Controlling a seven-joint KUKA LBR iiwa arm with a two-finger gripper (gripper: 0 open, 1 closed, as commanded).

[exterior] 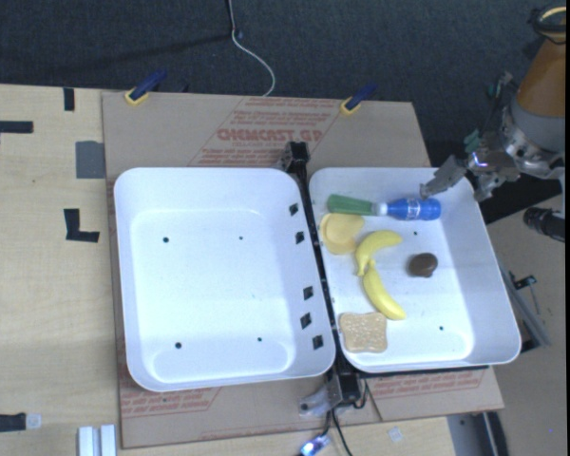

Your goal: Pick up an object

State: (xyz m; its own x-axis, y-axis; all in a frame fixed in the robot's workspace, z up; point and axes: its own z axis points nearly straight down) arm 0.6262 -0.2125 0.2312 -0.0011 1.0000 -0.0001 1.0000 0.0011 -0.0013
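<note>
A rough tan cracker [363,332] lay nearest me, then a curved banana [377,274], a round brown nut [422,265] with bare white floor around it, and a blue-green brush [388,207] just below the gripper [444,179] at the bin's [494,297] far rim; whether the fingers were spread, I couldn't tell.

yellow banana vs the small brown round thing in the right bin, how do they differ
The curved yellow banana is long and bent, while the small dark brown round object is compact and roundish. The banana is clearly the larger of the two. The banana lies near the middle of the right white bin, close to other items, while the brown object sits apart to its right. Both rest on the bin's floor, untouched by the gripper.
</note>
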